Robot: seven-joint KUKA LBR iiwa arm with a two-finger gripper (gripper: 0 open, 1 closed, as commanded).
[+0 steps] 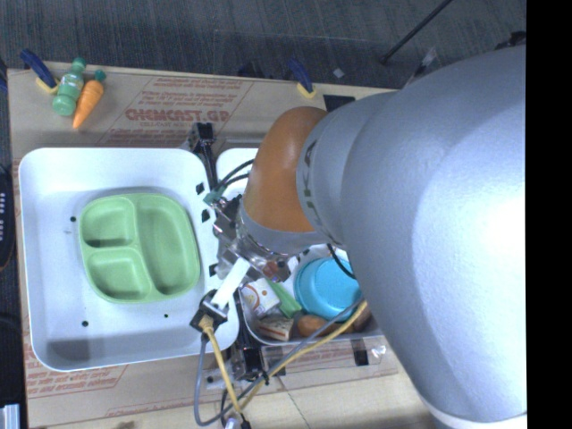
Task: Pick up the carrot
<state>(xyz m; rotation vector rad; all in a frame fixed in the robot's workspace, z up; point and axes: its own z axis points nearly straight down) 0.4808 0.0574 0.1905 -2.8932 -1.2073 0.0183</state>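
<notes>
A: Where is the carrot (88, 104), and why there?

B: It lies on the cardboard bench top (161, 105) at upper left, outside both bins, touching a green bottle (67, 92). Judged from the view, it sits well apart from the arm (429, 231), so nothing about the present pose bears on it yet.

A: Where is the arm, then?

B: Over the right bin (234, 161), whose rim shows just left of the orange band (281, 177). The wrist hangs low above the clutter there. The gripper itself is hidden beneath the wrist hardware; whether it is wide, narrow or holding anything cannot be told.

A: Why is the green tray (138, 244) in the left bin (45, 266)?

B: Probably as a receiving dish: it lies flat and centred, compartments up, nothing in them.

A: Counts?

B: Bins, two. Carrot, one. Green bottle, one. Tray, one, with three compartments. Blue bowl (326, 289), one, in the right bin beside the wrist. Blue clamps at the board's top edge, two: one (37, 68) at far left, one (301, 76) near the middle. The remaining small items under the wrist are too crowded to count.

A: Task status?

B: Not begun, by this evidence; the carrot is untouched and the arm would have to cross the left bin to reach it.
</notes>
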